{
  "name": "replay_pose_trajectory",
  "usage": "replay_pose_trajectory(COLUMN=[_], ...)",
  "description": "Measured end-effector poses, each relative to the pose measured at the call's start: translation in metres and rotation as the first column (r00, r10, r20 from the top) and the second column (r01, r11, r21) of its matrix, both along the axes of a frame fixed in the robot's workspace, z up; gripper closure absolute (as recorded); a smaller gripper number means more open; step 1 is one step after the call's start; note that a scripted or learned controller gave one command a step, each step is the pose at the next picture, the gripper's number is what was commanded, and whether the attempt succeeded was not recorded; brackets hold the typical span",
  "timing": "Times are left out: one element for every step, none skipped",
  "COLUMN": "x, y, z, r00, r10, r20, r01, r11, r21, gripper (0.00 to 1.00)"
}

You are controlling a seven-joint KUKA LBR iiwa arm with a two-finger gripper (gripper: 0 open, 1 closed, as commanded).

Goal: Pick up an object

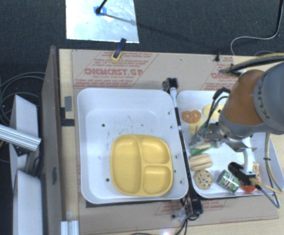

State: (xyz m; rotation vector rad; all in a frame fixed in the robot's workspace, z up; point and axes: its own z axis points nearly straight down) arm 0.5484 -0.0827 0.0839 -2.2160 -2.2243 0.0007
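**Right bin crowded, left bin mostly open**

Left bin (98, 106): wide bare floor around the yellow divided plate (142, 164), which sits toward the near right corner. Right bin (274, 175): arm (259, 102) covers the middle; pretzel (191, 115), hot dog (201, 161), cookie (203, 178) and green can (227, 180) lie close together along the divider and near edge, gaps tight.

We see our arm (274, 94) reaching in from the right, its grey body bent downward past the orange band (244, 99) above the wrist. The tool (204, 140) points down and to the left, low at the left side of the right-hand bin (274, 166).
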Motion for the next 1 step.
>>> replay_pose_trajectory(x=[-0.0005], y=[-0.0019], z=[0.0002], r00=[1.000], r10=[-0.003], r20=[0.002], r01=[0.003], r11=[1.000], r21=[0.000], gripper=[0.00])
